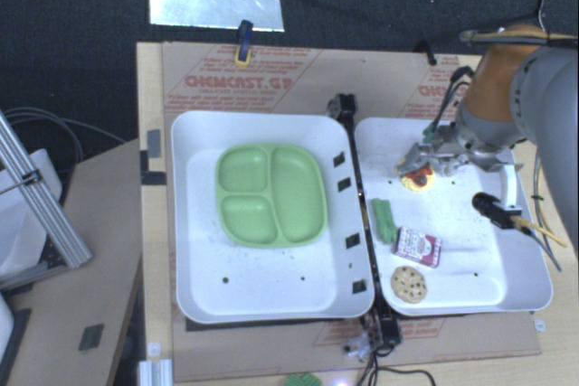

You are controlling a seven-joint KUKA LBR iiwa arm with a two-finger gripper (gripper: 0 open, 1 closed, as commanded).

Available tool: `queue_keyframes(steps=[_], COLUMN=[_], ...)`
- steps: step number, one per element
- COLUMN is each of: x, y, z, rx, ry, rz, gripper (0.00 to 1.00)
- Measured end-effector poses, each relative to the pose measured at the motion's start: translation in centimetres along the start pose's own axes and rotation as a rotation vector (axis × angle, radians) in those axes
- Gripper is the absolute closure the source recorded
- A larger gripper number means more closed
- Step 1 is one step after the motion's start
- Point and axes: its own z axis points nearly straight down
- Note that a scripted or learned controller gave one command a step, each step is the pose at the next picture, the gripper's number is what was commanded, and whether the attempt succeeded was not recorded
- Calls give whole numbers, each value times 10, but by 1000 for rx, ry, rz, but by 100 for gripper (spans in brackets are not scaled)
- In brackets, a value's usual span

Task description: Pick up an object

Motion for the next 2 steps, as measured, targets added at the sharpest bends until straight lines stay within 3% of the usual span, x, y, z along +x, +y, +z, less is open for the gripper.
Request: queue_keyframes(steps=[1, 2], x=[4, -38], y=[-89, -94], z=[1, 1], rx=[10, 2], ry=[2, -1], rz=[7, 7], gripper=[0, 0])
